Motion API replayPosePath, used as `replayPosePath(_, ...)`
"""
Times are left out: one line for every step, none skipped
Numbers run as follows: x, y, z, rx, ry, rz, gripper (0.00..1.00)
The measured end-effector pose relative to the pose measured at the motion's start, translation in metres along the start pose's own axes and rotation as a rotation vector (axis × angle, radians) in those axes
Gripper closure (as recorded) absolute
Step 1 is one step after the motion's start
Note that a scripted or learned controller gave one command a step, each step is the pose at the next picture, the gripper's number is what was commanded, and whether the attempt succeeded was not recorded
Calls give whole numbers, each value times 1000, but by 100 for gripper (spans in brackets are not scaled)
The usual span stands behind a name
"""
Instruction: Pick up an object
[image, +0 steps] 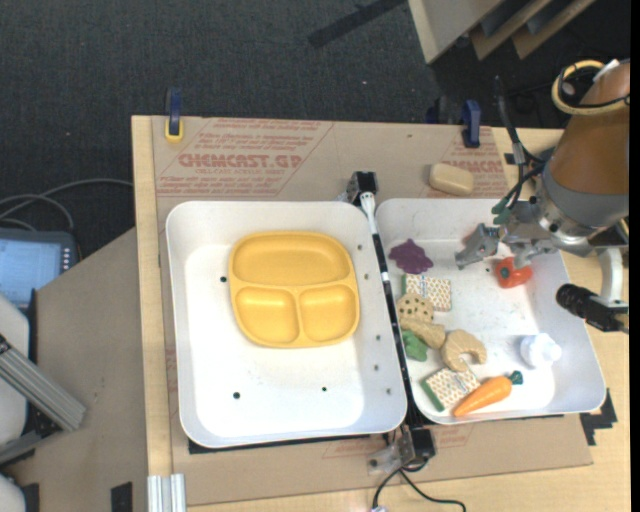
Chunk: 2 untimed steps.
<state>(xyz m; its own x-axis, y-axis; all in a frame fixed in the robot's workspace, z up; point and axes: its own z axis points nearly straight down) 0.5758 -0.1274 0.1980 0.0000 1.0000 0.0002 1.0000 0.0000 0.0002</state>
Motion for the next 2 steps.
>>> replayPosePath(-21,93,119,-4,-2,-3,0)
replayPosePath(-27,92,46,-9,-3,0,0)
